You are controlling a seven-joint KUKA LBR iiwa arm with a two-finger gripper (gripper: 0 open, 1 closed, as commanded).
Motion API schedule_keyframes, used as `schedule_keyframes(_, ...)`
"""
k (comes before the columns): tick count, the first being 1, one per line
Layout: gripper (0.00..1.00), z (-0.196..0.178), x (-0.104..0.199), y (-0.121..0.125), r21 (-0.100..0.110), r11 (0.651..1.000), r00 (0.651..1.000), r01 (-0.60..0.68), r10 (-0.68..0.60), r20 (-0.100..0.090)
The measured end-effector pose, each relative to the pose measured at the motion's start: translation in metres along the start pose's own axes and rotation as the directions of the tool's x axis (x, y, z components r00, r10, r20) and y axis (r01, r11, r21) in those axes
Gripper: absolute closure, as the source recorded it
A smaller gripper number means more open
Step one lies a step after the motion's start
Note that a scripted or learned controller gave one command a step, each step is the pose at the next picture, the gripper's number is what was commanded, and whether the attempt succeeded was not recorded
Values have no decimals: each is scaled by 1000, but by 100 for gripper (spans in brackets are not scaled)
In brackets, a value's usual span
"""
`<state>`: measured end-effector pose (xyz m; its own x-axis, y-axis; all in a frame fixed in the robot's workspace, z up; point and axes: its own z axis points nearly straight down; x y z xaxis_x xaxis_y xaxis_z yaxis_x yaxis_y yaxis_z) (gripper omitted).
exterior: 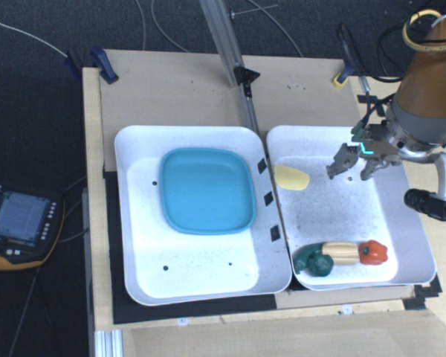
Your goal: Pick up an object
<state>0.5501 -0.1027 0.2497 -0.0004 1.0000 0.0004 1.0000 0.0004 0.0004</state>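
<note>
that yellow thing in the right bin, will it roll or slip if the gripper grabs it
The yellow piece looks smooth and rounded, so it may slip between the fingers. It lies flat and low, so it probably slides rather than rolls. It appears small and likely light.

The right bin (pixel 401 222) is lying mostly bare in its middle, so there is room to reach down there. A yellow piece (pixel 291 178) is sitting near that bin's left wall. A green toy (pixel 314 262), a tan stick (pixel 340 253) and a red toy (pixel 372 252) are crowding its front wall. A blue plate (pixel 207 190) is taking up much of the left bin (pixel 137 222).
</note>
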Motion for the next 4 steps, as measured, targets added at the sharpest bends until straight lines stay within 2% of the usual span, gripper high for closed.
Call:
schedule_keyframes(1,0,0,0,0,0,1000,1000,0,0,0)
schedule_keyframes(2,0,60,1,-8,5,1000,1000,0,0,0)
schedule_keyframes(4,0,156,9,-7,4,1000,1000,-1,1,0)
